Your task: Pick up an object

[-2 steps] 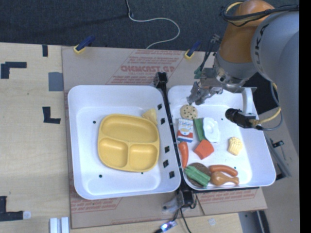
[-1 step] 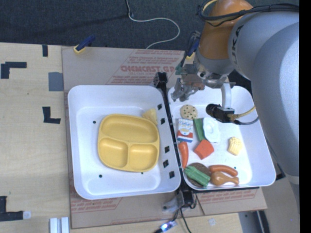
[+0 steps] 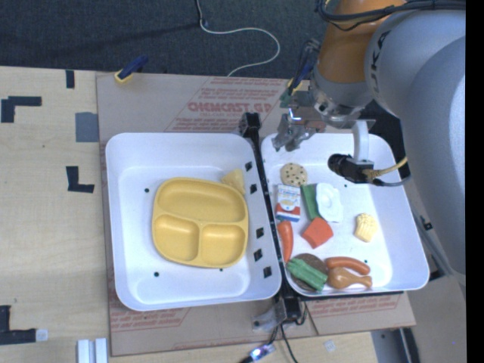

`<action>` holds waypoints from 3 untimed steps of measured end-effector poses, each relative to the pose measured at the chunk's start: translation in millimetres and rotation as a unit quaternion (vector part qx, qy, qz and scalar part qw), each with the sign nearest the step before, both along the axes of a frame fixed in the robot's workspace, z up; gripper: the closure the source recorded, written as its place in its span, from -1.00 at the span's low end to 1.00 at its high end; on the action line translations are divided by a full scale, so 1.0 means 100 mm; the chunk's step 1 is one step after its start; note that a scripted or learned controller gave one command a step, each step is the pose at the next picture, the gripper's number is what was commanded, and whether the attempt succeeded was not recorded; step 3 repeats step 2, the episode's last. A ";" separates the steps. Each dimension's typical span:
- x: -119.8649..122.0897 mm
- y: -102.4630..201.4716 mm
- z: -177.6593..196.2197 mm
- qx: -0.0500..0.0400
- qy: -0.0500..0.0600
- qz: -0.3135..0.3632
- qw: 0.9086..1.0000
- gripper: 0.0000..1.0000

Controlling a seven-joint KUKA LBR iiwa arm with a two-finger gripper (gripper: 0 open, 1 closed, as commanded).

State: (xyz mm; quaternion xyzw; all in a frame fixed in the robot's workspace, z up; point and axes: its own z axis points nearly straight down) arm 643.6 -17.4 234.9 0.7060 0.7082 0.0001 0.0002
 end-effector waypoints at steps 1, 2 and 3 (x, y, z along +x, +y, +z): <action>-0.07 0.07 -0.17 -0.001 0.002 -0.001 1.000 1.00; -0.03 -0.07 -0.16 -0.001 0.001 -0.002 1.000 1.00; -0.03 -0.07 -0.16 -0.001 0.001 -0.002 1.000 1.00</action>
